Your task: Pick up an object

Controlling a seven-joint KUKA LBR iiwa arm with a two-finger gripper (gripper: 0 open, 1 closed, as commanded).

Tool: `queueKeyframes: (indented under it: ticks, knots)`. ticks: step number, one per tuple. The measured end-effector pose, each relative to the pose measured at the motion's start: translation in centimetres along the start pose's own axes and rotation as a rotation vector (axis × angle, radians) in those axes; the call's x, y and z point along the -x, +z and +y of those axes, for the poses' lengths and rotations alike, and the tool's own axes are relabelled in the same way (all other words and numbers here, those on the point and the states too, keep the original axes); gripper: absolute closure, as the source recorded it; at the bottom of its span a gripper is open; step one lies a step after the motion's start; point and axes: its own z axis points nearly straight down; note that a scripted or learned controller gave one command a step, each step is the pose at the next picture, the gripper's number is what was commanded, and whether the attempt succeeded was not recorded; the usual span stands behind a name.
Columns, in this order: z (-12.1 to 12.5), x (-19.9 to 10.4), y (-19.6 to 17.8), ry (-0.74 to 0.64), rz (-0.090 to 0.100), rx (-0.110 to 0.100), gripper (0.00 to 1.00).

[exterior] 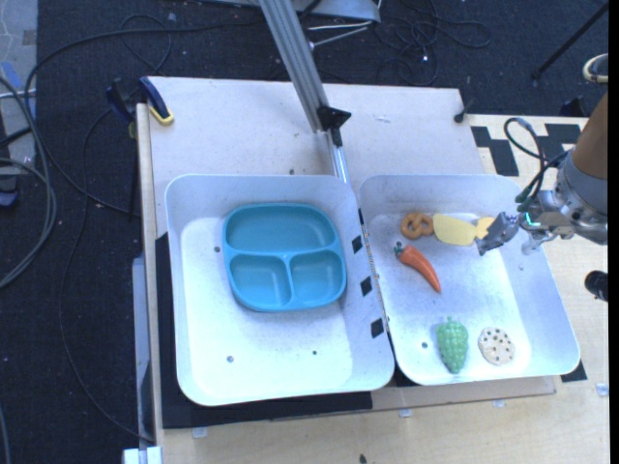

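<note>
The tool (495, 232) sits at the right bin's (542, 288) far right edge, touching the yellow plastic banana-shaped piece (453, 228); whether it is released or clenched cannot be told. The approach step appears current. Next move: confirm grip, then lift vertically.

Smooth, slightly glossy blue plastic divided tray (285, 257); matt white bins (193, 356) — pale wood surface (387, 114), brushed-metal pole (295, 46).

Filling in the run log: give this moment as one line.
gripper at yellow piece, right bin | grasp: cannot tell | also there: pretzel, carrot, grapes, cookie | blue tray in left bin
</note>
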Motion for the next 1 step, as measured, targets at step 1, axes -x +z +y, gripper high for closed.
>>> queueKeyframes:
  ticks: [1]
  knots:
    - [0.08,0.0,-0.1,0.0,-0.001,0.003,0.0]
